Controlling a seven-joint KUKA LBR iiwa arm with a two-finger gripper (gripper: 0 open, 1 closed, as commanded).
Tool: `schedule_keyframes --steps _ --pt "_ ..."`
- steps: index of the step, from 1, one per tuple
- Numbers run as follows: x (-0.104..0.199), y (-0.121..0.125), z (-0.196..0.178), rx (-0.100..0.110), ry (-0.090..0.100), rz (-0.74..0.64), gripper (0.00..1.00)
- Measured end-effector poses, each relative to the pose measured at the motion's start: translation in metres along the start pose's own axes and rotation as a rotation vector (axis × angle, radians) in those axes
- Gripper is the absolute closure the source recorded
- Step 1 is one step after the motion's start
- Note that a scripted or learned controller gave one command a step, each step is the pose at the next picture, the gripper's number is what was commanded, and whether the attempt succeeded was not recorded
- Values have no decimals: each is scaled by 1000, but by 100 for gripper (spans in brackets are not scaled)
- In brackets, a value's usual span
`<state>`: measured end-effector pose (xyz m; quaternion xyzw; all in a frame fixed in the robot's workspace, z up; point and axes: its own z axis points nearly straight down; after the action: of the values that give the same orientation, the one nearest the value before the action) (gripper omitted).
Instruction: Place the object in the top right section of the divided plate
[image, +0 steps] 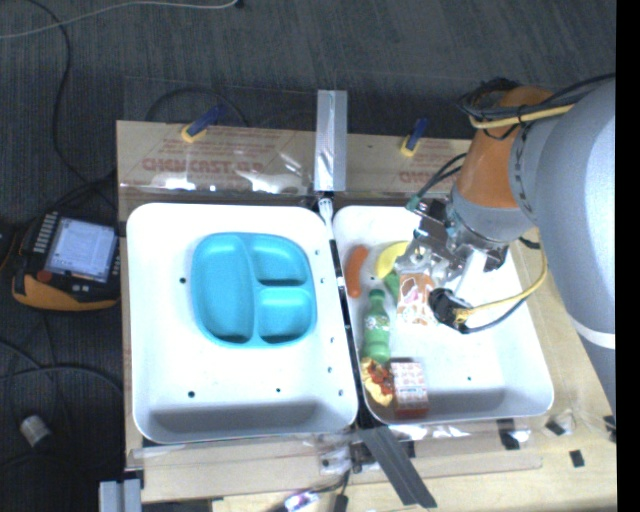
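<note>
Your blue three-section divided plastic plate (252, 287) lies in the left white bin (160, 400). The tool (425, 268) sits low in the right white bin (500, 385), over a small orange-and-white packet (415, 303); whether it is released or clenched cannot be told. Just beside it lie a yellow banana-shaped piece (390, 259), an orange-red sausage-shaped piece (354, 272) and a green plastic bottle (376, 328). A red-and-white printed box (408, 385) rests near the bin's front wall.
</note>
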<state>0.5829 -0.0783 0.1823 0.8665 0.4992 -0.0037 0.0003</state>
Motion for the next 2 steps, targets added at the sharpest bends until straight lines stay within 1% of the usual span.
schedule_keyframes --steps 1,2 --pt "0 2 -9 3 2 119 100" --pt "50 -9 -4 2 1 294 100"
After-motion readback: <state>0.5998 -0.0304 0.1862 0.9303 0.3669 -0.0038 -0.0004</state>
